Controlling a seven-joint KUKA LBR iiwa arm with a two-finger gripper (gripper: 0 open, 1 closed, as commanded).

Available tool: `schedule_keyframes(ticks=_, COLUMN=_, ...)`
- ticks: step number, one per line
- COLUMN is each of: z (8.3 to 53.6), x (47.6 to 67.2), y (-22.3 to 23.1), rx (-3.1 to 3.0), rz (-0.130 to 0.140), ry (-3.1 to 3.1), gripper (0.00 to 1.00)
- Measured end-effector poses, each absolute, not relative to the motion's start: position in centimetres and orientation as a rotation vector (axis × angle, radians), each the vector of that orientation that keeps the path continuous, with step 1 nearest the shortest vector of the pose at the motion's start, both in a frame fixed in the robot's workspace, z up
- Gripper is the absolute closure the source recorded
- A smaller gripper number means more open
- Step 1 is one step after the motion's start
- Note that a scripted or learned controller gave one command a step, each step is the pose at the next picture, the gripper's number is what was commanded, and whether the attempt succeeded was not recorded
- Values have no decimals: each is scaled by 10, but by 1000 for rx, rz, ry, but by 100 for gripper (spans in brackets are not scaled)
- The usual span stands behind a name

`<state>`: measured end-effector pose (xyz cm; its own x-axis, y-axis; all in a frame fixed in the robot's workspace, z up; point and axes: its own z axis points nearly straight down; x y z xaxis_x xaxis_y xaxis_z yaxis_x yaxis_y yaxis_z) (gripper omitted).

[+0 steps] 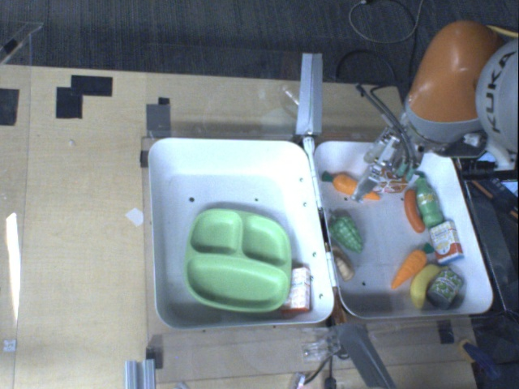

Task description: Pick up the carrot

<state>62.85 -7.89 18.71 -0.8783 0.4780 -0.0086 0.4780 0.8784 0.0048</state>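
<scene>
Three orange carrots lie in the right bin [478,298]. A small one with a green top [346,184] is at the bin's upper left. A second [413,210] lies beside a green bottle, and a third with a green top [408,268] is lower right. My gripper [378,175] hangs over the upper part of the bin, just right of the small carrot and close above it. A bit of orange [370,195] shows right under the gripper. The arm's orange band [450,63] hides the bin's far right corner.
A green bottle [429,203], a red and white carton [447,242], a yellow banana [422,286], a dark can [445,287], a green knobbly item [347,234] and a small brown item [343,265] share the right bin. The left bin [170,177] holds a green divided plate [240,258] and a small box [300,289].
</scene>
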Motion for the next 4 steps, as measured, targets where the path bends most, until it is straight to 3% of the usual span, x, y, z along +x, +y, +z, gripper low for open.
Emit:
schedule_keyframes(ticks=1, z=91, x=627, y=-85, rx=575, rz=3, ry=3077, gripper=0)
schedule_keyframes(ticks=2, z=91, x=627, y=-85, rx=575, rz=4, ry=3077, gripper=0)
schedule_keyframes(ticks=3, z=104, x=630, y=-83, rx=573, rz=7, ry=3069, gripper=100)
schedule_keyframes(ticks=4, z=221, x=652, y=1, rx=528, rz=6, ry=3085, gripper=100)
